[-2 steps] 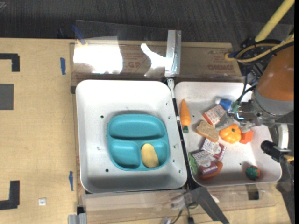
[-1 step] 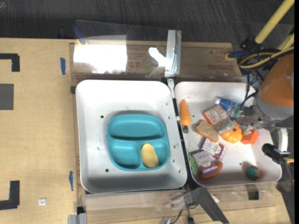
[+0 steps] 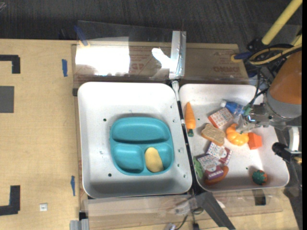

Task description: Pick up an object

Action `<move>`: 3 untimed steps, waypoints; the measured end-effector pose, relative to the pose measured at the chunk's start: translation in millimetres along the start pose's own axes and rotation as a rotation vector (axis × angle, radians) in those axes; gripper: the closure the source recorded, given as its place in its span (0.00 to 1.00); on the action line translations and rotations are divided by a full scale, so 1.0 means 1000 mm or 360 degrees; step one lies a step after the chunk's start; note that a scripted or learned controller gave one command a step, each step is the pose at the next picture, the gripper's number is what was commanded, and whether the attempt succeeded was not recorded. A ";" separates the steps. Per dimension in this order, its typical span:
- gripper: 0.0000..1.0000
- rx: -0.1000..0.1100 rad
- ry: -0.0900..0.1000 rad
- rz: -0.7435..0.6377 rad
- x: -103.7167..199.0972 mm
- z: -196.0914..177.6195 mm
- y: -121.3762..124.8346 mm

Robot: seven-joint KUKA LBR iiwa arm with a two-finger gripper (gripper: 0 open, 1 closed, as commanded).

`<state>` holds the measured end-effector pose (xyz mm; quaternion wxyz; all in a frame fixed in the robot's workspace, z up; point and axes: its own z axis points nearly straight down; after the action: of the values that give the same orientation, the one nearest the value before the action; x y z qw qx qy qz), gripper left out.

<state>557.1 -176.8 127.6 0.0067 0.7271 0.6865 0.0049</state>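
On the right bin [image 3: 280,174], my gripper [image 3: 245,122], grip state unclear, hangs over the crowded yellow toy [image 3: 236,137]; neighbours could spoil the grab.

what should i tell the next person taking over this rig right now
Gripper: low in the right bin, right over the yellow-orange toy; too blurred to tell whether the toy is gripped.
Right bin also holds a carrot, a cracker, snack packets, an orange block and a green ball.
Left bin: a teal tray with a yellow potato in one compartment.
Done: arm is down at the pile.
Left: confirm a grasp, then lift.
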 end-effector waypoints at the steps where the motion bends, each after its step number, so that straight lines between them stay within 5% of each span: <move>1: 1.00 -0.0006 -0.0001 0.0001 0.000 -0.011 0.001; 2: 1.00 -0.0006 -0.0003 0.0303 0.010 0.034 0.043; 3: 0.00 0.0019 -0.0001 0.0304 0.011 0.042 0.038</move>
<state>596.1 -168.2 86.4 0.0021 0.7892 0.6141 0.0013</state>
